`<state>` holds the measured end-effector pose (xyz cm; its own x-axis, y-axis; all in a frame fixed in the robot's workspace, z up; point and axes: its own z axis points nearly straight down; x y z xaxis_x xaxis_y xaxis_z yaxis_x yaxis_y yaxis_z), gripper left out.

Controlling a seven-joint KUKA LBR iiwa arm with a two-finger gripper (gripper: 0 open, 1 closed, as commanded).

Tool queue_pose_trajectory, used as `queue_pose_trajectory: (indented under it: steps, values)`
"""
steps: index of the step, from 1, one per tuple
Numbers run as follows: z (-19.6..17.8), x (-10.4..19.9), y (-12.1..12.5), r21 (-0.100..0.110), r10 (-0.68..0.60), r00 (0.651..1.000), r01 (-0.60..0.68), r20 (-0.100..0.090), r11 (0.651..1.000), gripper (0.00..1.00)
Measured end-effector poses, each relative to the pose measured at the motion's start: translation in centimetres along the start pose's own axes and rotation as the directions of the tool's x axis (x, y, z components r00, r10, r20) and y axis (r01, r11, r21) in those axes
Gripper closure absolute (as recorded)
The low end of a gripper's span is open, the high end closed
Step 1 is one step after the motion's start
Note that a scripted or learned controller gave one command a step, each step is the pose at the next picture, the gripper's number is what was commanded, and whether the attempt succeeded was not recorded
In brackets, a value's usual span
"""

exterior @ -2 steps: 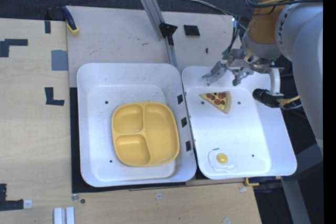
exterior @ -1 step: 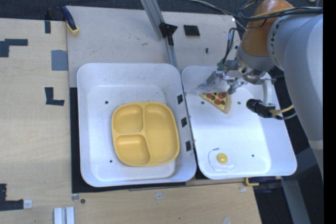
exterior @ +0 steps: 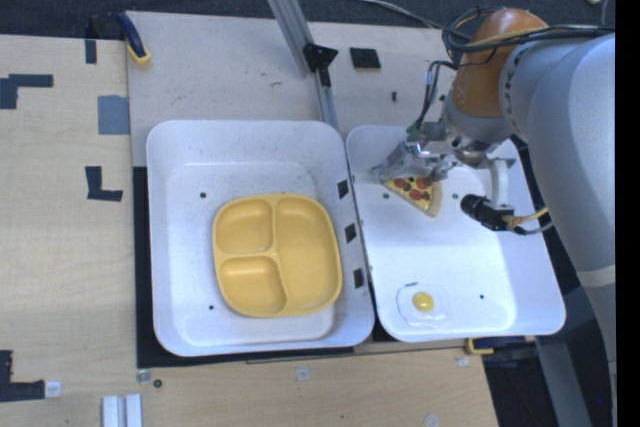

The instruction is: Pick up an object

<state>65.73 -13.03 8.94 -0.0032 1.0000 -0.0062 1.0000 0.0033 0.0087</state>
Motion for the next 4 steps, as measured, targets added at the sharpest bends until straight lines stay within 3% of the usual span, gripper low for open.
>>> queue_pose_trajectory:
  steps: [1,2,4]
  values:
    - [-1.4,-0.1,0.2,-0.009,0.0,1.0,0.0,0.003,1.0,1.0]
    - [-7.3,-0.9,0.1,0.005,0.002,1.0,-0.002,-0.005,1.0,1.0]
    - [-18.2,-1.6,-1.4,0.006,0.002,1.0,-0.002,-0.005,1.0,1.0]
